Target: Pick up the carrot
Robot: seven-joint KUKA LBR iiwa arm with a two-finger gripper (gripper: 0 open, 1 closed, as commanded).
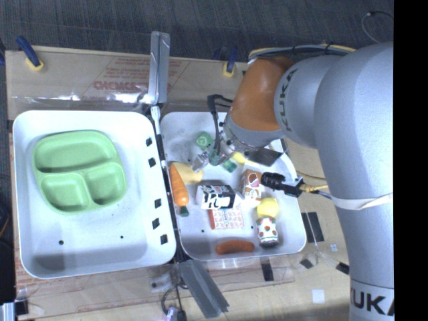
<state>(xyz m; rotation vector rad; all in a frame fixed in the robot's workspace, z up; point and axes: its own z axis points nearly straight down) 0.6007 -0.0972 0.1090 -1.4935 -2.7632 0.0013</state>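
In the camera view, two white bins sit side by side on the counter (pixel 80 72). The left bin (pixel 40 246) holds a green divided tray (pixel 79 170) in its upper left part. The right bin (pixel 190 246) is crowded with small items.

The carrot (pixel 178 186) lies against the left wall of the right bin, long axis running top to bottom, its green stub at the lower end. Just right of it sit a black-and-white carton (pixel 217 195) and a red-patterned card (pixel 227 218); a brown sausage (pixel 235 247) lies near the bin's lower edge, and a yellow-topped figure (pixel 267 221) stands at lower right.

The grey arm (pixel 334 112) with its orange band (pixel 257 99) reaches in from the right, and the hand (pixel 214 154) hangs over the upper middle of the right bin, among small green pieces (pixel 202 140). The carrot is below and to the left of the hand, near but apart from it. Whether the hand is apart or together cannot be told from this angle.
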